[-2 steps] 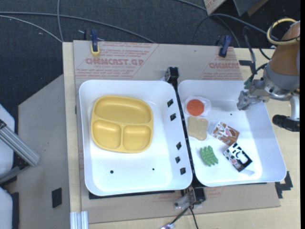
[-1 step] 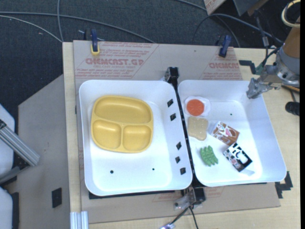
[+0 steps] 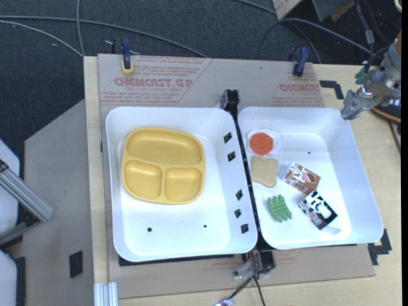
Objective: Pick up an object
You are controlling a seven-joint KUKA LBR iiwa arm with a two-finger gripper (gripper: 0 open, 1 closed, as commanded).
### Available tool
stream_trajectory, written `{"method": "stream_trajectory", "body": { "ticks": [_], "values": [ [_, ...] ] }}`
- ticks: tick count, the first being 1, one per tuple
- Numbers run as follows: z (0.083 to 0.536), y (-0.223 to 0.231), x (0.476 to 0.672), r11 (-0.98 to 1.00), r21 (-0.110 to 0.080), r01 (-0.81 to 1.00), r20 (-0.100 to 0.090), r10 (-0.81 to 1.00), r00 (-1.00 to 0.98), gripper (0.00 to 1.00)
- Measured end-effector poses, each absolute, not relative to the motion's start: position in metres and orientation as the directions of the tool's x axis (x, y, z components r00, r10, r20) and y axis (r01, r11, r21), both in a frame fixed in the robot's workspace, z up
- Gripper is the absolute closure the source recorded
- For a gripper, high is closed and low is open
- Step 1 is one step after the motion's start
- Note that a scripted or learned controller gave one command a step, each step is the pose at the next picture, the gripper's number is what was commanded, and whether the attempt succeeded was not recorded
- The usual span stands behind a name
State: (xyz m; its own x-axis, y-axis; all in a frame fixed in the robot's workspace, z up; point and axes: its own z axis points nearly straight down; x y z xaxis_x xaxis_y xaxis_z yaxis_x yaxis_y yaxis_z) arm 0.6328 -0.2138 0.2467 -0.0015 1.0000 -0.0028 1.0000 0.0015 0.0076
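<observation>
The right bin (image 3: 344, 139) holds several small items: a red-orange round piece (image 3: 261, 143) on a white patch, a beige bread-like slice (image 3: 265, 171), a green leafy piece (image 3: 278, 208), a brown and white packet (image 3: 301, 178) and a black and white packet (image 3: 317, 210). My gripper (image 3: 352, 106) hangs at the far right, just over the right bin's upper right corner, well away from the items. Nothing shows between its fingers.
The left bin (image 3: 217, 228) carries a yellow three-compartment tray (image 3: 164, 165). A black divider with clips (image 3: 240, 171) runs between the bins. Blue clamps (image 3: 127, 55) (image 3: 299, 60) hold the cardboard sheet at the back. Cables cross the dark floor behind.
</observation>
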Motion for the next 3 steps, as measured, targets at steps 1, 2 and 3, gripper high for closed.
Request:
{"method": "stream_trajectory", "body": {
  "ticks": [1,2,3],
  "values": [
    [0.241,-0.152,0.619,0.005,-0.002,1.0,0.003,1.0,-0.005,1.0],
    [0.233,-0.105,0.6,0.005,-0.004,1.0,0.003,1.0,-0.005,1.0],
    [0.24,-0.049,0.596,0.007,-0.002,1.0,0.004,1.0,-0.007,1.0]
  ]
}}
